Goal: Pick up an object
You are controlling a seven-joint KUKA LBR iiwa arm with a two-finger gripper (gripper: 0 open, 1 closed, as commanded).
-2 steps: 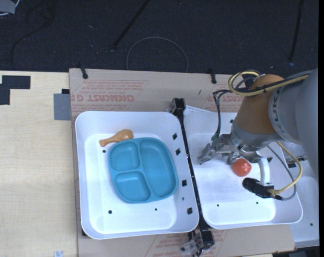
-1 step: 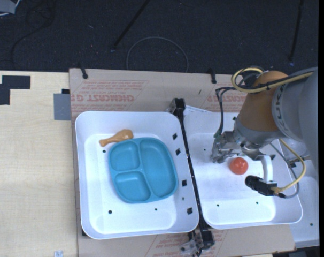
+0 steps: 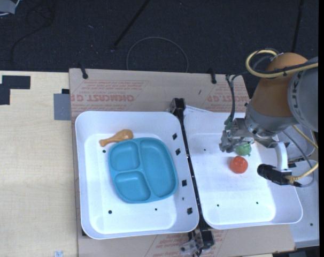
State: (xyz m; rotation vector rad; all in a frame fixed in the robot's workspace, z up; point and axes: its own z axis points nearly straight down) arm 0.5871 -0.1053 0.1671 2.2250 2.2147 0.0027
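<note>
In the right bin (image 3: 247, 208) a small red round object (image 3: 238, 165) lies near the middle right. Just above it is a small green object (image 3: 244, 149), touching or partly under the gripper's tip. My gripper (image 3: 232, 142) hangs low over the upper part of the right bin, just left of the green object and up-left of the red one. Whether the green object is between the fingers cannot be told. The left bin (image 3: 92, 197) holds a blue divided plate (image 3: 143, 169) and an orange drumstick-shaped toy (image 3: 117, 138) at its upper left.
A black divider (image 3: 184, 159) runs between the two bins. The arm's grey body and orange band (image 3: 277, 98) lean over the right bin's upper right corner. Bare white floor fills the right bin's lower half.
</note>
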